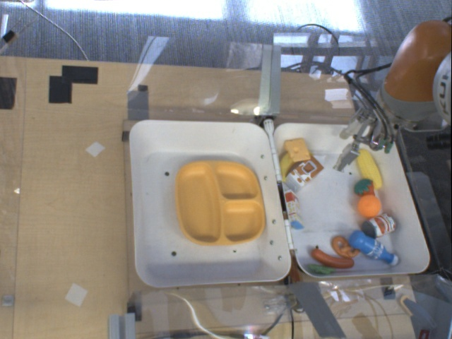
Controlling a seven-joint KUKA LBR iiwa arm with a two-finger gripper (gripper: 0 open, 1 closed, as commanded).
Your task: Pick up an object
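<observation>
The tool [351, 154] hangs over the upper part of the right-hand shallow white plastic bin [417, 210], its slim grey fingertips pointing down and left, just beside the top end of a long yellow banana-shaped toy [369, 168]; nothing sits between the fingertips, and whether they are spread or closed I cannot tell from this slanted view. The things to pick all lie in that bin: a small yellow block [296, 149] and a toy house-like carton [304, 169] by the inner wall, a green piece [363, 186], an orange ball [369, 205], a small striped can [381, 224], a blue bottle [371, 248], a pretzel-like ring [343, 245] and a red sausage [330, 258] near the front. The left bin [152, 189] carries a yellow divided plastic tray [219, 202]. To do this step well, I would judge the banana the nearest candidate: the tool should centre across its narrow width, not along its length, come down straight, and close only once low enough to straddle it, keeping clear of the green piece touching its lower end. The grey arm with its orange band [417, 58] reaches in from the right over the surface [63, 210], wrist bent downward and cables trailing toward the tool
</observation>
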